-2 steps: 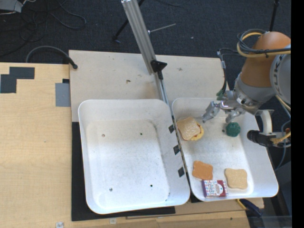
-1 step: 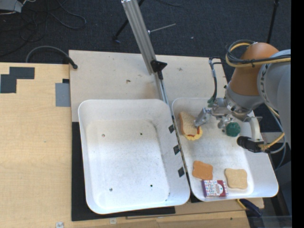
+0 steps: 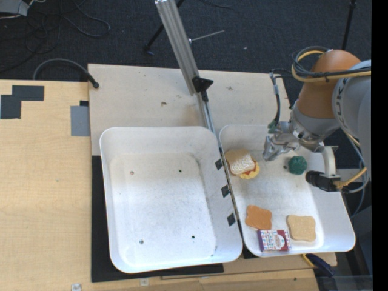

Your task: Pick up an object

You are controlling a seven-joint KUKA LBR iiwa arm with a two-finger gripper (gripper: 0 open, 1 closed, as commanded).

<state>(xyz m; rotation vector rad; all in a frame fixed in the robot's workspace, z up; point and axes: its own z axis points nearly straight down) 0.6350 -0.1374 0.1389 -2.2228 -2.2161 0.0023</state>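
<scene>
The right bin (image 3: 339,238) holds a sandwich toy (image 3: 243,164) near its left wall, a dark green round object (image 3: 296,165) toward the back right, an orange slice (image 3: 259,217), a tan bread slice (image 3: 301,228) and a small pink box (image 3: 273,240) at the front. My gripper (image 3: 274,148) hangs over the back of this bin, between the sandwich toy and the green object, pointing down and left. I see nothing between its fingers. The wrist above it hides how the fingers stand.
The left bin (image 3: 157,196) lies beside the right one, with black clips (image 3: 223,190) along the shared wall. A slanted metal pole (image 3: 182,44) rises behind the bins. The arm's cables (image 3: 336,179) trail at the right.
</scene>
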